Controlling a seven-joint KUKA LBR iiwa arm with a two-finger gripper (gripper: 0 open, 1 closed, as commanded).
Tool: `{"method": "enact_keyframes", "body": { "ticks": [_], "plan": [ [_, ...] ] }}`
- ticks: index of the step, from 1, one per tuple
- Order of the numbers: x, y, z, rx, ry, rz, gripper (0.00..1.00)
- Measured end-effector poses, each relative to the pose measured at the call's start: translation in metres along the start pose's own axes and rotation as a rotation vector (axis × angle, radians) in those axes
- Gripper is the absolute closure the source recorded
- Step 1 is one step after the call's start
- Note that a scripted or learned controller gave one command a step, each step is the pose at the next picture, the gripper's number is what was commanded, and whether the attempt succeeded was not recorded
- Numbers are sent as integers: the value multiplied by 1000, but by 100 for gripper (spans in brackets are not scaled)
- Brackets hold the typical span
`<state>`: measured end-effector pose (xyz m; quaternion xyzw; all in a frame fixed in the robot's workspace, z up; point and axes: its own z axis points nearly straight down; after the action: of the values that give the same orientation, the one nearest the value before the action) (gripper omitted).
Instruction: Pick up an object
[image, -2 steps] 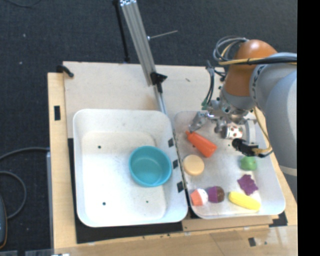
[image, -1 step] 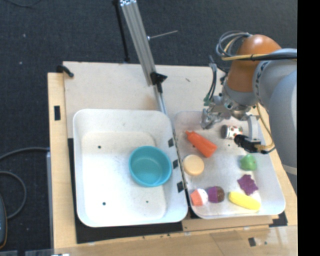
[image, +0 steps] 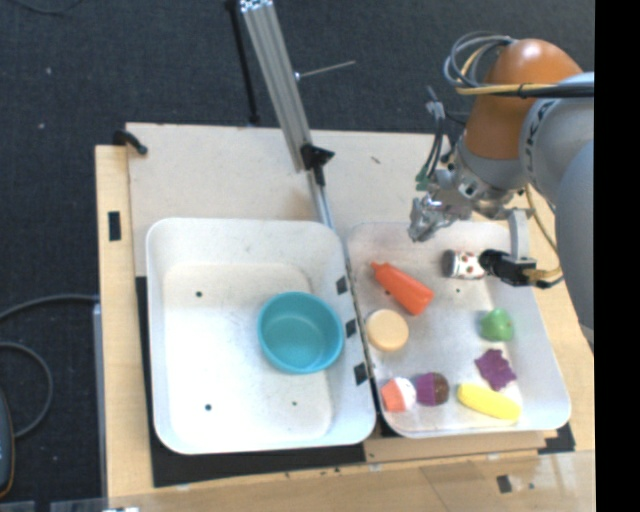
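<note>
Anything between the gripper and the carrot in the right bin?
Nothing visible. The gripper is over the right bin's far edge, and the orange carrot lies just below-left of it in the view, with bare bin floor between. The round tan piece sits beyond the carrot.

You have the bowl (image: 300, 332) in the left bin (image: 180, 250). Right of the bowl, in the right bin (image: 545, 340), sit the carrot (image: 403, 285) and, nearer the bowl, the round block (image: 387, 330).

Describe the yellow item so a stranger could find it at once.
Start at the right bin, the one crowded with small toys. Go to its near right corner: the yellow banana-shaped piece lies there, just below the purple toy. Nothing else in either bin is yellow.
</note>
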<state>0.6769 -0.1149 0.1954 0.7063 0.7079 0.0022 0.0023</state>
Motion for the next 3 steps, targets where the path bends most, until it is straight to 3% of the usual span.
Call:
{"method": "enact_keyframes", "body": {
  "ticks": [1, 3],
  "plan": [
    [-2, 2, -55, -2, -1, 0, 100],
    [95, -39, -50, 7, 1, -3, 100]
  ]
}}
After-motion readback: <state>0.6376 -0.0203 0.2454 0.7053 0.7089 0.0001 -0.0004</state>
